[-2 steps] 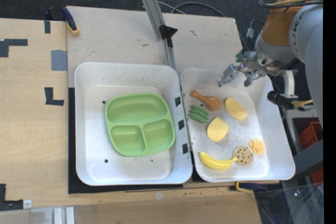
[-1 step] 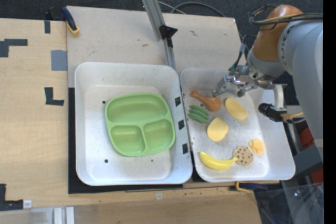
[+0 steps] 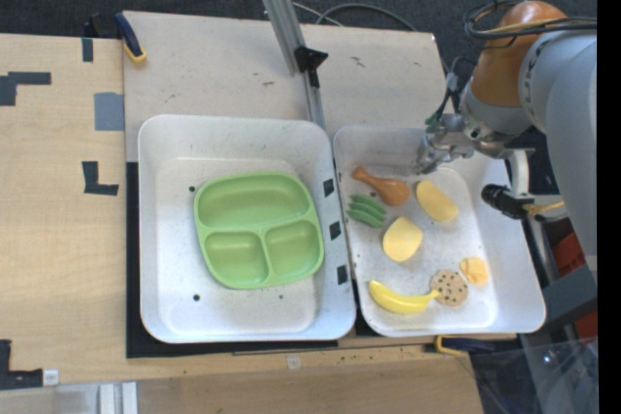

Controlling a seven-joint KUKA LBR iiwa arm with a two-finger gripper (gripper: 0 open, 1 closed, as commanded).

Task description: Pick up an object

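The gripper [image 3: 434,153] hangs over the right bin [image 3: 514,301]; whether its fingers are spread or closed, I cannot tell. Nearest below them lies a yellow lemon-like piece [image 3: 437,202], its long axis slanting; the drumstick [image 3: 380,186] lies to their left.

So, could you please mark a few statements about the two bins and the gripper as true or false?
1. The green tray lies in the left bin. True.
2. The banana lies on the green tray. False: it lies in the right bin, near its front edge.
3. The gripper is above the right bin's far end. True.
4. The cookie sits beside the banana's tip. True.
5. The drumstick is in the left bin. False: it lies in the right bin, by the green beans.
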